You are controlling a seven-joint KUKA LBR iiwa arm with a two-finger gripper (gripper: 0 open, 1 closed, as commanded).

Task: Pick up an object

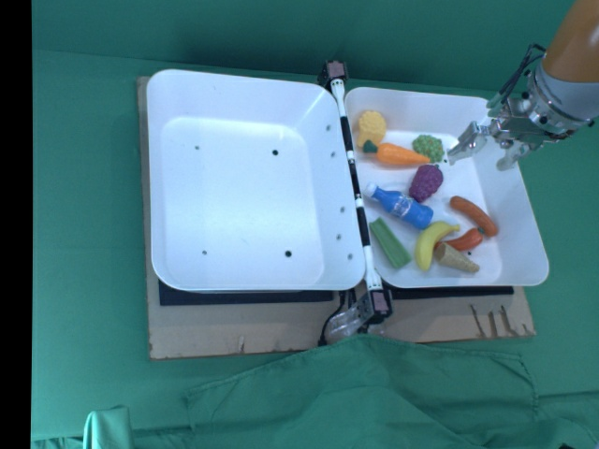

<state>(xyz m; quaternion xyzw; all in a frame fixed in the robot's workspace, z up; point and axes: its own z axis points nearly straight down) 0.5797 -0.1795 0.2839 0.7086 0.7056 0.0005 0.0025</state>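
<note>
The right bin holds several toy foods: a yellow corn, an orange carrot, a green broccoli, purple grapes, a blue bottle, a green stick, a banana, a sausage, a red chili and a cone. My gripper hangs over the bin's far right part, just right of the broccoli. Its fingers are spread open with nothing between them.
The left bin lies beside the right one, split from it by a black-and-white divider. Both rest on a cardboard sheet over green cloth. A fold of cloth bunches up at the front.
</note>
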